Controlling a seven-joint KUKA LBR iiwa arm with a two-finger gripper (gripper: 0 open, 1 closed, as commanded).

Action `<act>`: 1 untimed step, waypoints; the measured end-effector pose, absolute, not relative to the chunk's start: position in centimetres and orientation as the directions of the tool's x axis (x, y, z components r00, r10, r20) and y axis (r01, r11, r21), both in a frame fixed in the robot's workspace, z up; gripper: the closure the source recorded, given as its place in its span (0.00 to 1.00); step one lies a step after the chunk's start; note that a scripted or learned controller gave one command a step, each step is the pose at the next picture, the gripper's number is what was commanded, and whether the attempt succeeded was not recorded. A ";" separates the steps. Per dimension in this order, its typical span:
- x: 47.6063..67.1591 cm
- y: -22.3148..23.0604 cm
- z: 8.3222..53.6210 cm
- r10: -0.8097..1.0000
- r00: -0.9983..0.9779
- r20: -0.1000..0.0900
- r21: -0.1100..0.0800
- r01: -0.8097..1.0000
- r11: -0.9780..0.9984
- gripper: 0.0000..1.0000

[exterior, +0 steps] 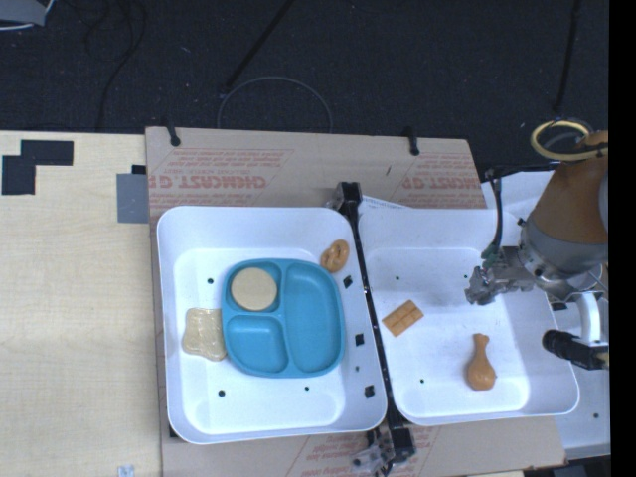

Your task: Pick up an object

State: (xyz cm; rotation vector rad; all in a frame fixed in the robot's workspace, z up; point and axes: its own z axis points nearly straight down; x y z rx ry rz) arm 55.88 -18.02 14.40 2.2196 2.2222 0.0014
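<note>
A: Arm (571, 212) first, since it stands highest, at the right edge of the frame: grey, with the orange band showing wide above the wrist. What's under it?

B: Gripper (481, 288), hanging over the upper right part of the right bin (552, 391). Nothing is visible between it and the bin floor. Whether it is spread or pressed together, I can't tell; it's a small dark cluster from here.

A: Noted. Contents of that bin?

B: Two items. Drumstick (480, 364), tan, lower right of the bin floor, thin end pointing up the frame. Waffle (402, 318), a small orange-brown block, left of centre, tilted. Both lie apart from the gripper; the waffle is to its lower left, the drumstick below it.

A: Left bin (189, 266)?

B: Blue tray (298, 331) with three compartments, centre of the bin. Round cracker (253, 288), pale tan, sits in the tray's upper left compartment. Pale bread (205, 333) lies on the bin floor, touching the tray's left edge. Brown pastry (336, 256) rests near the bin's upper right corner, just off the tray.

A: Surroundings?

B: Cardboard (298, 172) under both bins, light wooden bench (70, 316) at left, dark floor along the top of the frame.
</note>
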 end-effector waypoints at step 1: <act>56.2 -18.0 18.6 1.000 -0.002 0.000 0.001 1.000 0.002 1.00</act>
